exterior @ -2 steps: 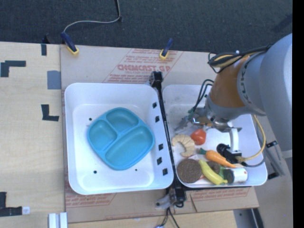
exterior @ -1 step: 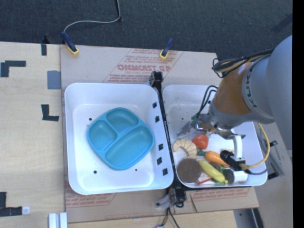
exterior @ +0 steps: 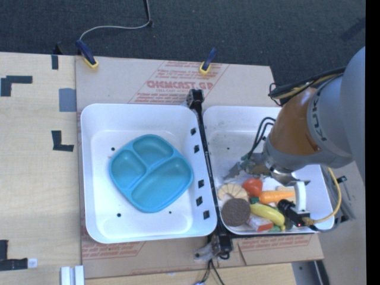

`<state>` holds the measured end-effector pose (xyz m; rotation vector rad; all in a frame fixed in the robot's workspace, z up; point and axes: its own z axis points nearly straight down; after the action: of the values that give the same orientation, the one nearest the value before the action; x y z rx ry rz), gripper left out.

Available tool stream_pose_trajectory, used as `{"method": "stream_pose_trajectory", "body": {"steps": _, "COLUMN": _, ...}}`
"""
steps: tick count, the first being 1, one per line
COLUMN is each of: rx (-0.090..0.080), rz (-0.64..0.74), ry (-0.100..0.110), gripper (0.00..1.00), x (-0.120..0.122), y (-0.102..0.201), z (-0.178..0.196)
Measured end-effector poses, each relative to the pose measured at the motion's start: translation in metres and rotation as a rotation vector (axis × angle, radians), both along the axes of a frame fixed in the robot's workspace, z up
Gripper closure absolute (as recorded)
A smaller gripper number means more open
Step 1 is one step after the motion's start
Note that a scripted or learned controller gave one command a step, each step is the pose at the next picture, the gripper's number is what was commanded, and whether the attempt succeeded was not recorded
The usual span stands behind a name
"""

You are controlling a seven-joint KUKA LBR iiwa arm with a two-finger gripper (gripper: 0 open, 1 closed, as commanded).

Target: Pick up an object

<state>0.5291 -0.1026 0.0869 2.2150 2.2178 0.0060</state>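
Note:
The right bin point(exterior: 237, 129) holds a pile of toy food at its near end. In it are a red tomato point(exterior: 252, 186), an orange carrot point(exterior: 276, 196), a yellow banana point(exterior: 266, 212), a round brown cookie point(exterior: 236, 211) and a beige ridged pastry point(exterior: 232, 191). My gripper point(exterior: 244, 166) hangs low over the bin, just above and behind the tomato and pastry. Its wrist and the orange band point(exterior: 294, 129) cover the bin's right side. I see nothing held in it.
A blue three-section plate point(exterior: 151, 172) lies in the left bin point(exterior: 95, 159). A black divider with clips point(exterior: 200, 159) runs between the two bins. Cardboard point(exterior: 172, 82) lies under both, held by yellow clamps at the far edge.

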Motion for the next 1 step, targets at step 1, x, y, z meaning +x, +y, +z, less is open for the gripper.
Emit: {"method": "stream_pose_trajectory", "body": {"steps": 1, "rx": 0.000, "rz": -0.001, "ry": 0.000, "gripper": 0.00, "x": -0.0301, "y": -0.0030, "z": -0.0001}}
